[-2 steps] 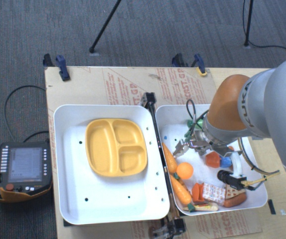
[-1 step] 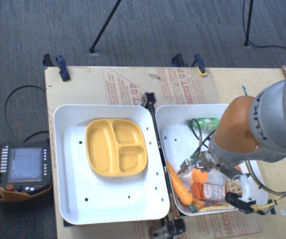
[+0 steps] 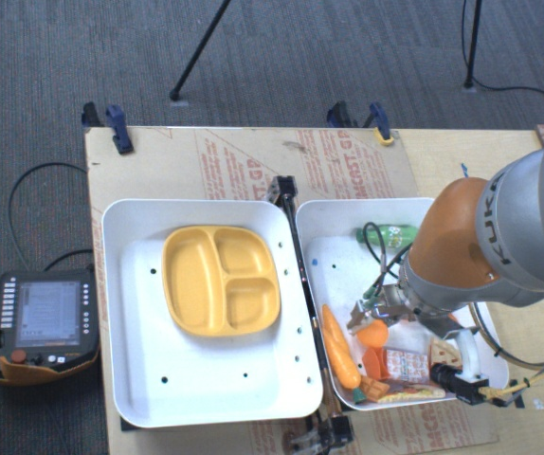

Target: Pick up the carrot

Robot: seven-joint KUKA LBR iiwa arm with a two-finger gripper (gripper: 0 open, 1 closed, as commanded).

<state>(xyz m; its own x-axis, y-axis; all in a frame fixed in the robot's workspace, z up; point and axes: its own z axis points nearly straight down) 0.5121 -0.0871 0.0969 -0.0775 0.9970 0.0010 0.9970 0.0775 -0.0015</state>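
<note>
Carrot: the long orange tapered carrot point(image 3: 340, 347) lies in the right shallow white bin point(image 3: 334, 218), close along that bin's left wall, its length running from upper left to lower right.
Arm: the grey arm with the orange band point(image 3: 454, 235) comes in from the right and hangs over the right bin, covering much of its middle.
Gripper: the two-finger gripper point(image 3: 378, 303) sits below the orange band, low over the bin's contents; whether it is spread or pressed together cannot be told, as the wrist hides it.
Carrot against gripper: the carrot lies just to the left of the gripper and a little below it, near but apart from it.
Neighbours: a small round orange item point(image 3: 373, 334) lies just right of the carrot; a green object point(image 3: 390, 234) lies toward the bin's far side.
Left bin: the left shallow white bin point(image 3: 139, 368) bears a yellow plastic divided tray point(image 3: 221, 279) with three compartments.
Bench: a brown board point(image 3: 244, 159).
</note>
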